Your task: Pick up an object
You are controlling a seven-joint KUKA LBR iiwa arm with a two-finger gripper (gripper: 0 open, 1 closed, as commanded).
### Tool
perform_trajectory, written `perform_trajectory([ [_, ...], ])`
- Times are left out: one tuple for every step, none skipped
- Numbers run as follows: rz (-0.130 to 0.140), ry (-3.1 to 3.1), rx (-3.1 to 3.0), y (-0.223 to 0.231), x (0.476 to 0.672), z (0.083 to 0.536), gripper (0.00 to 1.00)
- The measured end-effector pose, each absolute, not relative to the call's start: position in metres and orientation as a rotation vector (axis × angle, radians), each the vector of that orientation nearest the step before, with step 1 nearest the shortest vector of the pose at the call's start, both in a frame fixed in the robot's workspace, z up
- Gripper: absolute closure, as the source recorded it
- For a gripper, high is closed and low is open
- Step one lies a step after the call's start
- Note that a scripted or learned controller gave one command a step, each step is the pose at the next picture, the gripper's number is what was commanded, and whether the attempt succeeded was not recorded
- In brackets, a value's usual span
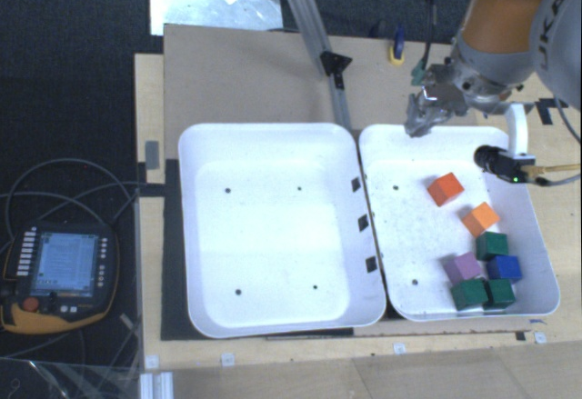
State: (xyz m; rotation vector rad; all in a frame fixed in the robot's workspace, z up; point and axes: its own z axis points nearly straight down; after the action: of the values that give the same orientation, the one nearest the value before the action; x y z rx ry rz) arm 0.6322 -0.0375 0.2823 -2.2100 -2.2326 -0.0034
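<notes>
Jaws unreadable from my camera, I see the gripper (420, 122) over the right bin's (400, 297) far rim, well apart from the orange block (445, 188), so descending now risks striking plastic.

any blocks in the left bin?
No. The blocks, such as the orange block, all lie in the right bin; the left bin shows bare white floor.
</notes>
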Motion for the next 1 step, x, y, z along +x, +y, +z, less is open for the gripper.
perform_trajectory([
  [-0.003,-2.233,-2.209,0.0193,0.6324,0.2743,1.0],
])
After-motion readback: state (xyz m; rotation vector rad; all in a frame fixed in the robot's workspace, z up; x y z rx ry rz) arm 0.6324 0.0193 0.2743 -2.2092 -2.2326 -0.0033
